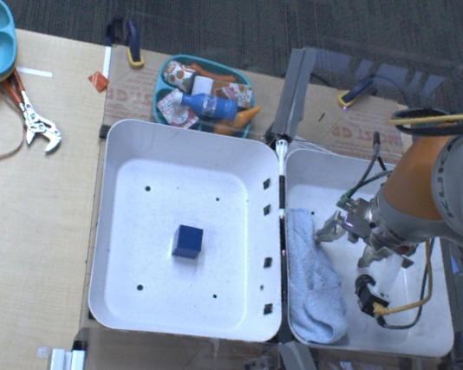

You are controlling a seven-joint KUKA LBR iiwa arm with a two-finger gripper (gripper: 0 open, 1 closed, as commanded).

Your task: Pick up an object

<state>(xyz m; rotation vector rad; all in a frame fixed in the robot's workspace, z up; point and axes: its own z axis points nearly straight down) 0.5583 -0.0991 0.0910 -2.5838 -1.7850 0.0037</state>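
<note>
- One small blue cube (189, 241): centre of left shallow white bin (108, 291).
- One pale blue-grey folded cloth (314, 281): right white bin (425, 340), 9 o'clock side.
- Pincer (348, 233): at cloth's 3 o'clock; finger state cannot be determined.

Overhead slanted view onto both bins (110, 203)

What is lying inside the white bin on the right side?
A crumpled pale blue cloth lies along the left wall of the right shallow white bin. The grey arm's claw hangs beside it. Whatever the cloth covers is hidden.
</note>
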